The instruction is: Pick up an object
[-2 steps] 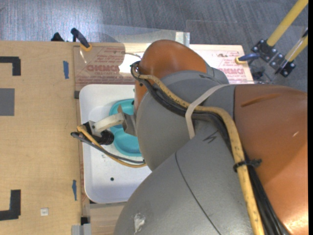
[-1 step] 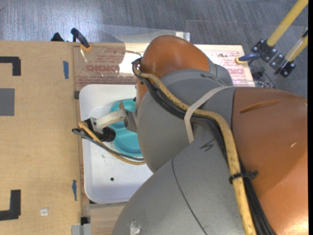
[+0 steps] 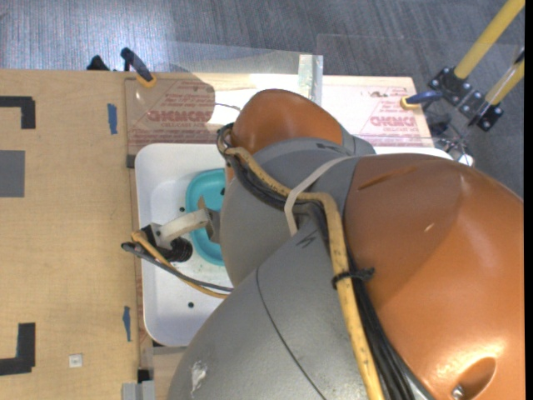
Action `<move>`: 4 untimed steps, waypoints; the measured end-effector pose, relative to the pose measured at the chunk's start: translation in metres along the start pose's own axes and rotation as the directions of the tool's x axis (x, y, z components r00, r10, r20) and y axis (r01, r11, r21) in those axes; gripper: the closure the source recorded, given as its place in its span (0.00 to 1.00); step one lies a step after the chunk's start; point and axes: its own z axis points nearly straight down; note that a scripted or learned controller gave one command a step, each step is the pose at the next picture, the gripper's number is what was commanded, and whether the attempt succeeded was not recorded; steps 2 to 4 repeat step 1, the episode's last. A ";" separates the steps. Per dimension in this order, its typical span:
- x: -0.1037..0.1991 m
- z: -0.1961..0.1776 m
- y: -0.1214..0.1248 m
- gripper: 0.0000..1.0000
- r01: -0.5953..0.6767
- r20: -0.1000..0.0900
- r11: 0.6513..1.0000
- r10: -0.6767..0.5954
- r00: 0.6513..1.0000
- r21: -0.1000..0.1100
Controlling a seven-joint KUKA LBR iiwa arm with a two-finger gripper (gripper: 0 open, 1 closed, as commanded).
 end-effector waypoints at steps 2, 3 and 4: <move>0.003 -0.122 0.007 1.00 -0.011 -0.016 1.000 0.011 1.000 0.003; 0.003 -0.122 0.007 1.00 -0.011 -0.016 1.000 0.011 1.000 0.003; 0.003 -0.122 0.007 1.00 -0.011 -0.016 1.000 0.011 1.000 0.003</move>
